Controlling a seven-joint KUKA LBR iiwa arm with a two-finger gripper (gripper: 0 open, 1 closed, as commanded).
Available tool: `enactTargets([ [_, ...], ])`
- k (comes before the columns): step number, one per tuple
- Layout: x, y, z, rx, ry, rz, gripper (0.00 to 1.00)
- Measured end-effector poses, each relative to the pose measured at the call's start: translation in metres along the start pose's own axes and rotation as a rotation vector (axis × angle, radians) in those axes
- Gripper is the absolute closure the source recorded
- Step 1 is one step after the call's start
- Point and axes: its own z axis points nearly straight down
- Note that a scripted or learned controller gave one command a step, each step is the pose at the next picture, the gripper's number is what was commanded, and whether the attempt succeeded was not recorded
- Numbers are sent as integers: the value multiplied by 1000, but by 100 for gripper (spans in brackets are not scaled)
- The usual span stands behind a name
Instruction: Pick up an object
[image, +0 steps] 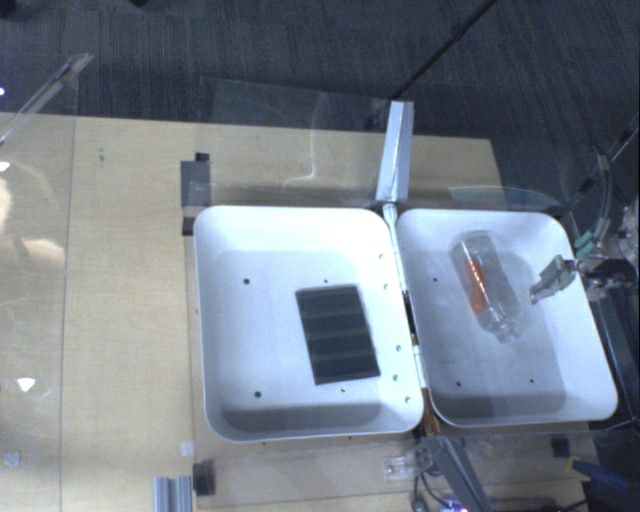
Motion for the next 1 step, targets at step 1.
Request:
enactTargets([
  [1, -5, 62, 132, 4, 2, -25, 0],
])
